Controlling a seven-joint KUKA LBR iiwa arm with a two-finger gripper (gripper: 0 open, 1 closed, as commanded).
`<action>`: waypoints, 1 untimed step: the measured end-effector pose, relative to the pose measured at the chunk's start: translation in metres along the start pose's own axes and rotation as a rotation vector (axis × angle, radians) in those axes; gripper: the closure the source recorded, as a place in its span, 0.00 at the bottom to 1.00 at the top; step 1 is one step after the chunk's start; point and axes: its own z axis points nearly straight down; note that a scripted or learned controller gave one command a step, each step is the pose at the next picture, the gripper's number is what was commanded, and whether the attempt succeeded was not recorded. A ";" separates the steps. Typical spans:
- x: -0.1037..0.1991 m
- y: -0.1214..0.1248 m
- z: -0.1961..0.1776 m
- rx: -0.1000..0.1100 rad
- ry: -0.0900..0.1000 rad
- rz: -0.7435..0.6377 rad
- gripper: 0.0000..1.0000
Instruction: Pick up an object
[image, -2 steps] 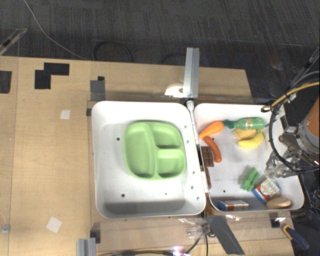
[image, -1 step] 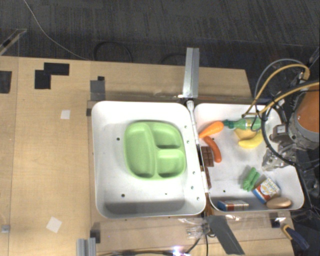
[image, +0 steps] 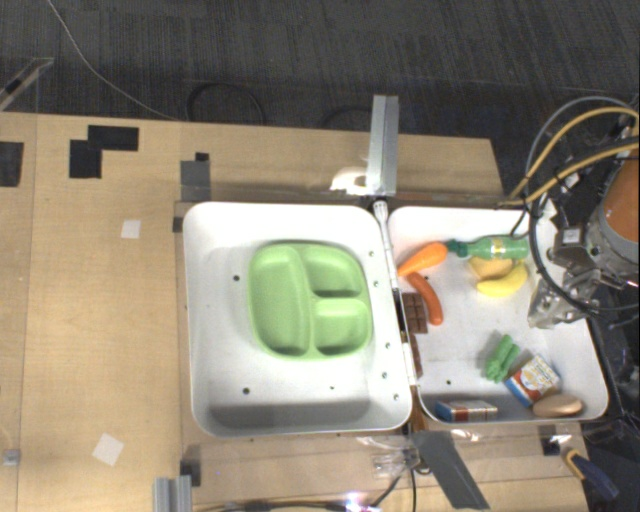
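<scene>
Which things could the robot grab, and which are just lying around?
Could be grabbed, all in the right bin:
carrot, sausage, green bottle, banana, green clip-like toy, small carton, brown lump, marker-like stick.
The gripper hangs above that bin.

Just there:
green divided tray in the left bin; cables.

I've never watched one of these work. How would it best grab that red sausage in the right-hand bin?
Probably from above, across the middle of the sausage. It lies flat, long and narrow, so fingers can close over its short width. The carrot and the bin's divider wall crowd its upper end.
</scene>
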 end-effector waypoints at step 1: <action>-0.059 -0.013 -0.023 -0.002 -0.002 -0.105 1.00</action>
